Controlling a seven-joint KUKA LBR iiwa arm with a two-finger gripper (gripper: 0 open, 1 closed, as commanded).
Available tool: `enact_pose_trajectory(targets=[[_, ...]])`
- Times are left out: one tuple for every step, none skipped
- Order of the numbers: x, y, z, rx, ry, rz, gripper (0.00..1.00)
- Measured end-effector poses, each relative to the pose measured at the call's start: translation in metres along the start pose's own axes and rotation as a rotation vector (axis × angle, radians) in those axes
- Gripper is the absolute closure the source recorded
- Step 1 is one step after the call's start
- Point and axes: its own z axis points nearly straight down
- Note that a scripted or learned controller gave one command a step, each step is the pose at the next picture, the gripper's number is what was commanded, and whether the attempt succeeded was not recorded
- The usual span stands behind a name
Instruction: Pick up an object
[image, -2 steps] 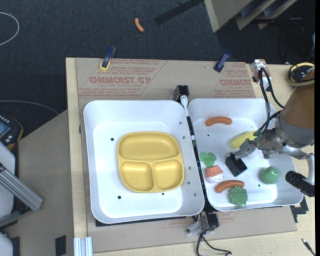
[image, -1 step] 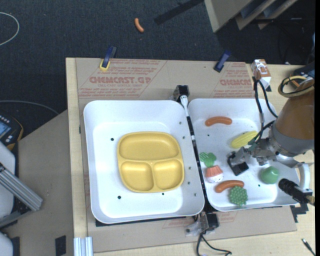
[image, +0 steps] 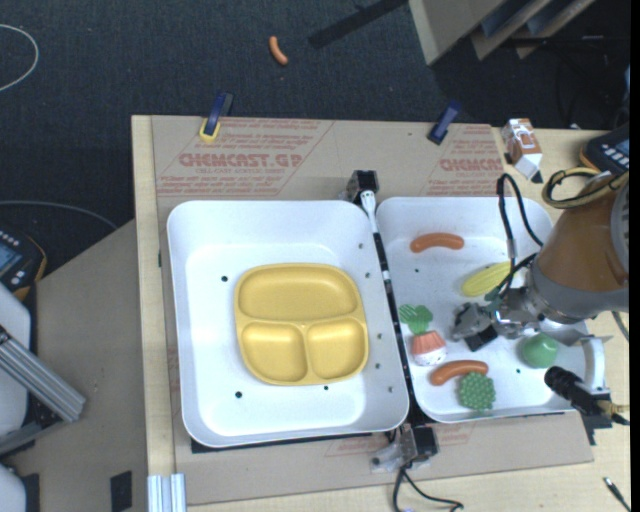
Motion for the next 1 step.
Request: enact_pose_trajectory(targets=[[-0.0008,0.0012,-0.0126,-0.006,-0.003,0.001,1.0]])
